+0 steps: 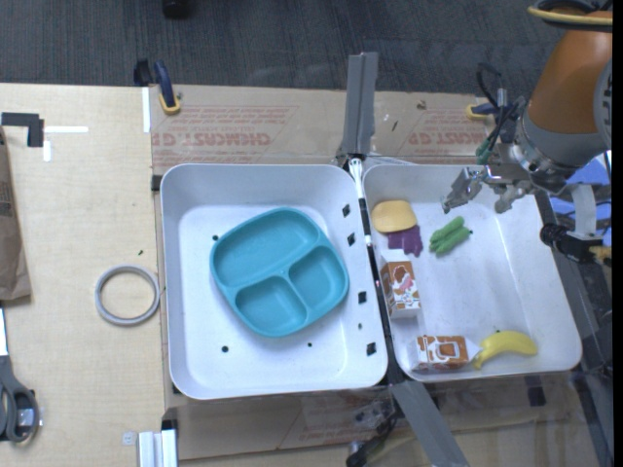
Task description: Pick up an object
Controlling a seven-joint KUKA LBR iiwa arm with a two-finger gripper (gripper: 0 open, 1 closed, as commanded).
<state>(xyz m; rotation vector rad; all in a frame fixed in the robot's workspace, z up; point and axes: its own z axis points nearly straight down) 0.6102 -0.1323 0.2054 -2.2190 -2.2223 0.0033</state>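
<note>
My gripper (482, 195) hangs over the far part of the right bin (545, 290), open, with nothing between its fingers (457, 196). Just below and to its left lies a green pea pod (448, 234). Along the bin's left side sit a yellow round piece (394, 215) and a purple piece (407, 240) touching it, with a small brown-and-white carton (401, 288) nearer the front. A second carton (443, 352) and a yellow banana (504, 346) lie side by side at the near edge.
The left bin (185, 261) holds a blue divided plate (280, 270). A grey divider post (360, 105) stands between the bins at the back. On the bench at left lie a tape ring (128, 294) and scissors (18, 407).
</note>
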